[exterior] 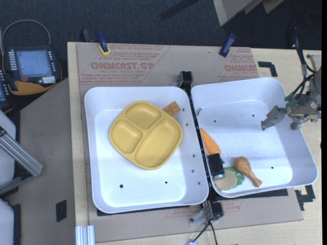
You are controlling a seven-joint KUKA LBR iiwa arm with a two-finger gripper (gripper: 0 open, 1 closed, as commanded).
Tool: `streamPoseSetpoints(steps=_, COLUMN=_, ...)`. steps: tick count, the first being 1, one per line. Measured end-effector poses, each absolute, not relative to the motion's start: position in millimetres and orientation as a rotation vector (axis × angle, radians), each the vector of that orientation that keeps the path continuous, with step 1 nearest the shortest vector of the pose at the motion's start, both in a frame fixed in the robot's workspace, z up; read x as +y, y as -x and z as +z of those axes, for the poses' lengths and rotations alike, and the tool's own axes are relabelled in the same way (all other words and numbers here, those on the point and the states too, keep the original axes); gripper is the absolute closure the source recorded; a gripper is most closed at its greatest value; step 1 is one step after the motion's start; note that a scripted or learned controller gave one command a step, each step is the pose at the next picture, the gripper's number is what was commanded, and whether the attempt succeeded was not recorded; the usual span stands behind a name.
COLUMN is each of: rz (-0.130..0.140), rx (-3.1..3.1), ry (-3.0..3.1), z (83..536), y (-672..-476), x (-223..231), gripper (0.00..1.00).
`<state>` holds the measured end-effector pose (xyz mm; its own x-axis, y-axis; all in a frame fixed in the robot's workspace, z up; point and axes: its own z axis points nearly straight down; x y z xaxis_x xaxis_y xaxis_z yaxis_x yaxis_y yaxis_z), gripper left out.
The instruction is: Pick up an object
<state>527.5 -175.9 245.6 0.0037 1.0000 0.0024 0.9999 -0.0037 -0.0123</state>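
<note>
Brown toy drumstick (248, 170) and orange carrot (209, 142) lie ungrasped in my right white bin (245, 103); end effector (283, 117), fingers spread wide, holds nothing; pick pending.

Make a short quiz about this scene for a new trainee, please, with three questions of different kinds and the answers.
1. True or false: the yellow divided plate lies in the right bin.
2. Which thing lies nearest the drumstick? A) the pale green disc B) the plate C) the blue clamp
3. Fill in: the carrot lies along the right bin's ___ wall.

Key: 1 false, it lies in the left bin; 2 A; 3 left. The gripper hangs over the right bin's right part.
</note>
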Motion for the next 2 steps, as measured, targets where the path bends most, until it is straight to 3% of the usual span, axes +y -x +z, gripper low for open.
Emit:
streamPoseSetpoints(steps=1, rz=0.0, rx=-2.222, ry=2.222, z=252, y=-530.0, x=-175, gripper=0.0)
streamPoseSetpoints(steps=2, rz=0.006, rx=-2.215, ry=2.217, z=189, y=-526.4, x=-179, gripper=0.0)
